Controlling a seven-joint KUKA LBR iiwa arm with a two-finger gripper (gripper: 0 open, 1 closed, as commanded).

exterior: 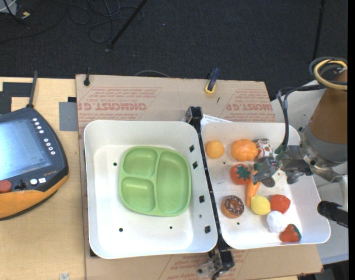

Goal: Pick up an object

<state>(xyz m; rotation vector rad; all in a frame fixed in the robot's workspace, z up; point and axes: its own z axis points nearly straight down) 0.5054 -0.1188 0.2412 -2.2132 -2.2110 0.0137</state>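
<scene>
The gripper [264, 171] hovers low in the right bin [317, 229]; whether its fingers are released or clenched, I cannot tell. The carrot [252, 189] lies just below them, the tomato [241, 174] beside. Best to descend straight, centred on one item, avoiding neighbours.
</scene>
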